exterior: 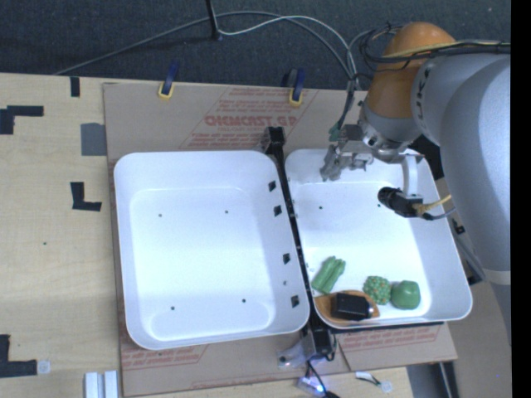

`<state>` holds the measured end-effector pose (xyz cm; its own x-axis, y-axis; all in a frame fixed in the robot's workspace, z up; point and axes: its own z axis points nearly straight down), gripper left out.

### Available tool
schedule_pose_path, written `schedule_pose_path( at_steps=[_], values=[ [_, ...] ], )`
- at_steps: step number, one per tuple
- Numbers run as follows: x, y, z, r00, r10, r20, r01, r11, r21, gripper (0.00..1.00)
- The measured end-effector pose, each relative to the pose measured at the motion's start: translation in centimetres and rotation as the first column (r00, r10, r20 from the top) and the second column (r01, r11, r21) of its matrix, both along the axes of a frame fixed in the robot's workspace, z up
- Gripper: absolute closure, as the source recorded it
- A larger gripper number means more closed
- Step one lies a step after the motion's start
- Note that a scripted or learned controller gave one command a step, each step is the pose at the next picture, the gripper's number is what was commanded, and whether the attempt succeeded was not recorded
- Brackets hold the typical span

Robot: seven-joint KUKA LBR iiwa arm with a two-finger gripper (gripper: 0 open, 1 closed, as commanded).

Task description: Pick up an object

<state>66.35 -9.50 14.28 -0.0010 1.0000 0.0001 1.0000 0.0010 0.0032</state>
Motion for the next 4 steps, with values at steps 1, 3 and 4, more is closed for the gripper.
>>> schedule_pose_path(
  at_steps=[1, 3, 4],
  values=[
    [-0.1, 0.2, 6.3, 1.000, 0.000, 0.001, 0.000, 1.000, 0.000, 1.00],
    [-2.0, 5.4, 8.9, 1.000, 0.002, -0.004, -0.002, 1.000, 0.000, 1.00],
    [-1.9, 10.4, 9.0, 1.000, 0.003, -0.004, -0.003, 1.000, 0.001, 1.00]
  ],
)
